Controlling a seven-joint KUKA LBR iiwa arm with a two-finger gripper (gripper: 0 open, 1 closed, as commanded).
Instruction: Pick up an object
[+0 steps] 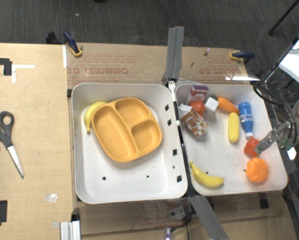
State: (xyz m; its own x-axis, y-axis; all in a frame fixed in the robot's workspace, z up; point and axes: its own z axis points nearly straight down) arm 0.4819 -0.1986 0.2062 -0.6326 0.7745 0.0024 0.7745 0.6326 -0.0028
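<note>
The right bin (224,154) holds several toy foods. There is a blue bottle (245,118), a corn cob (233,127), a carrot (227,105), a tomato (198,107) and a brown patterned box (195,122). A small red item (250,148), an orange fruit (257,169) and a banana (206,176) lie nearer the front. My gripper (265,144) reaches in over the bin's right rim, its tip right beside the small red item and above the orange fruit. Nothing is visibly lifted.
In the left bin (124,181) lie a yellow divided plate (125,129) and a second banana (92,115) against the plate's left edge. A purple-and-white packet (198,91) and a white cube (211,104) sit at the back of the right bin. Scissors (7,139) lie on the bench at far left.
</note>
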